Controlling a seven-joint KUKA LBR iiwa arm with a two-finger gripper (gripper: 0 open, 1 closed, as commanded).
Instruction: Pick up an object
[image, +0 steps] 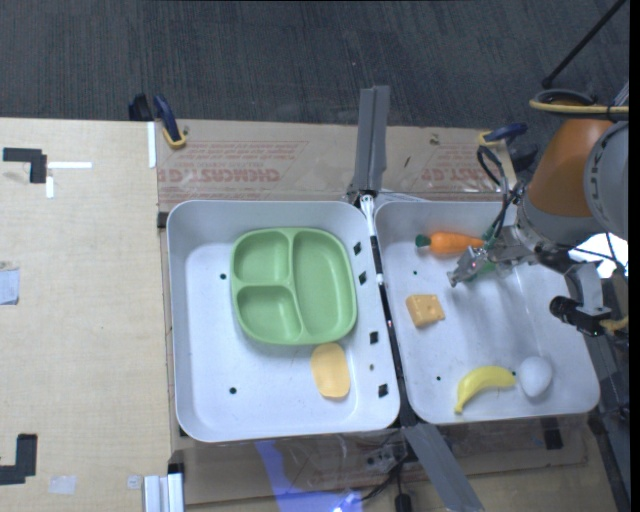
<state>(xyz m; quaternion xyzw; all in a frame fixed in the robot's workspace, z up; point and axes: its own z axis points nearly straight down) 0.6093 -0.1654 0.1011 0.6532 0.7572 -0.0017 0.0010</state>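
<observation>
gripper (466, 267) is low in the right bin (560, 405), just below the carrot (452, 242) and very near it, maybe touching. fingers look parted with nothing between them, though they're small and blurry. yellow block (425, 309) sits below the carrot, banana (484, 385) further below, white egg (535, 376) beside the banana. left bin (200, 400): green divided plate (294, 286), yellow oval piece (331, 370) under it.

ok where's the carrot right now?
In the camera view the carrot lies near the far edge of the right bin, just left of the gripper, with the yellow sponge block nearer the camera.
</observation>
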